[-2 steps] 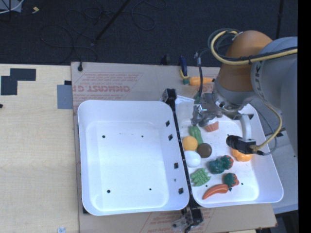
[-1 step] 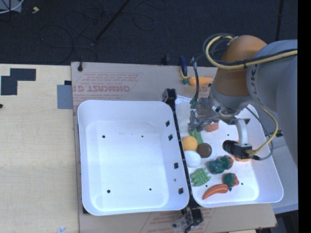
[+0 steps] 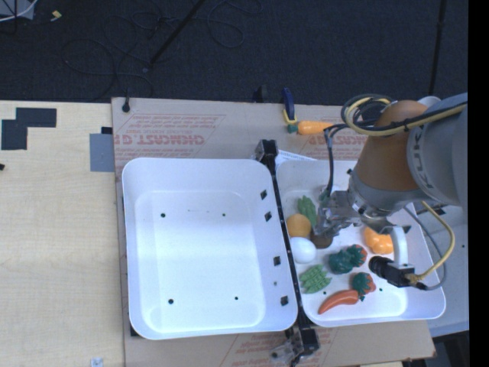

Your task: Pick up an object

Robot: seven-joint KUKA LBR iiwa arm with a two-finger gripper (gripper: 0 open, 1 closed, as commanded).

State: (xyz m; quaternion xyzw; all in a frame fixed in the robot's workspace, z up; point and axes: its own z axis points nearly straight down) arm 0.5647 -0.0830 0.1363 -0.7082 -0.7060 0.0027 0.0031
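- Orange-yellow ball: lies in the right bin against its left wall, just left of the gripper and apart from it.
- Gripper: lowered into the middle of the right bin on the grey arm. Whether it is released or clenched cannot be told from this slant, and nothing is seen grasped.
- White egg: just on the near side of the ball, close to touching it.
- Green leafy piece: on the ball's far side, just left of the gripper.
- Dark green broccoli: near and right of the gripper.
- Light green leafy piece: just near of the egg.
- Red chilli: lying flat by the bin's near wall.
- Red fruit with green top: between the broccoli and the chilli's right end.
- Orange piece: right of the gripper, partly under the arm.
- Left bin: shallow, white, side by side with the right bin.
- Cardboard sheet: under both bins.
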